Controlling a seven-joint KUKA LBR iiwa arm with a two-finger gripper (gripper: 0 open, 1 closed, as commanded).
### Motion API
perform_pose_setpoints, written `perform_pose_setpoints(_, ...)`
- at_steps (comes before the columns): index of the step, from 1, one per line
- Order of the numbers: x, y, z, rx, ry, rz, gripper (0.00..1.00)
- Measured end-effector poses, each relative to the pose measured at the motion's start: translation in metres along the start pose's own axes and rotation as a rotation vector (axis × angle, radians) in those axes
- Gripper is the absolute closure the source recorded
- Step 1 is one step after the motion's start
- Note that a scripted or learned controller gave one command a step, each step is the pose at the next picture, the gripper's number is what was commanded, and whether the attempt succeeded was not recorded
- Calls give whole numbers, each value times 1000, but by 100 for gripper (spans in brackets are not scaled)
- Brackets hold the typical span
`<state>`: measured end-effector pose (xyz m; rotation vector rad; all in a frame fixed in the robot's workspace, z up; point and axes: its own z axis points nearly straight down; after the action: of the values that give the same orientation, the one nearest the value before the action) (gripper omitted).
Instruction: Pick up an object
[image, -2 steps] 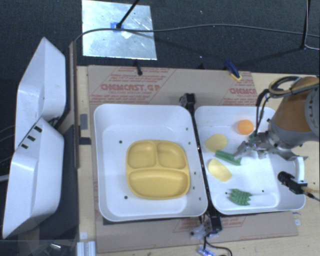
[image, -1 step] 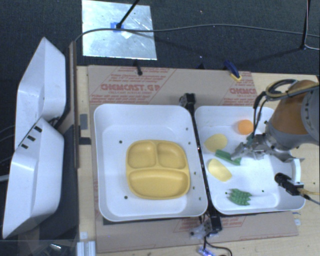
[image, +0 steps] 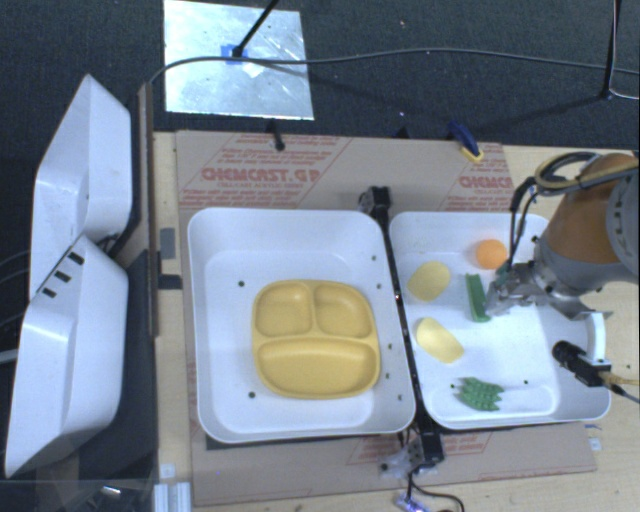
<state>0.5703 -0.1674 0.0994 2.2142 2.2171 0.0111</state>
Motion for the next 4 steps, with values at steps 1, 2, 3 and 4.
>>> perform_pose_setpoints(1,6,1,-61,7,0,0,100)
perform_pose_setpoints(2,6,-5,-120,5,0,1,100)
perform_pose_setpoints(3,6,-4,-133,9,1,1,100)
perform_pose_setpoints(4,59,6,-142,9,1,-3,100)
